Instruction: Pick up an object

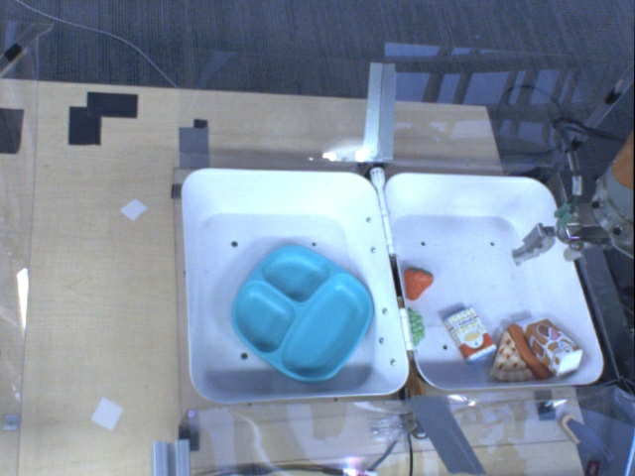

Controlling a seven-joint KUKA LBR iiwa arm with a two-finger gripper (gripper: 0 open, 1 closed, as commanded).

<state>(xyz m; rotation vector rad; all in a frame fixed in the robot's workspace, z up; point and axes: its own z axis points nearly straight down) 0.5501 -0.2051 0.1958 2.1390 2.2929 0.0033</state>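
A: Progress so far looks like none. The claw (541, 244) hangs at the right edge of the right bin (466, 201), above bare white floor, and whether its fingers are apart or together I cannot tell at this size. Nothing hangs from it that I can see.

B: So every object is still lying down?

A: Yes. In the right bin: a small juice carton (469, 333) near the front, a pizza slice (516, 354) just right of it, and a boxed snack (554, 346) touching the slice in the front right corner. A strawberry (418, 283) sits against the left wall, with a green piece (416, 325) below it, also against that wall.

B: And the left bin (208, 266)?

A: A blue divided plate (304, 312), flat in the middle.

B: What's left, then?

A: The whole pick, I'd judge: choose a thing, move over it, descend, close, lift.

B: Which one, and how does it lie?

A: The carton seems likeliest, standing apart from its neighbours. Its long axis runs from back-left to front-right, slightly off the bin's front wall.
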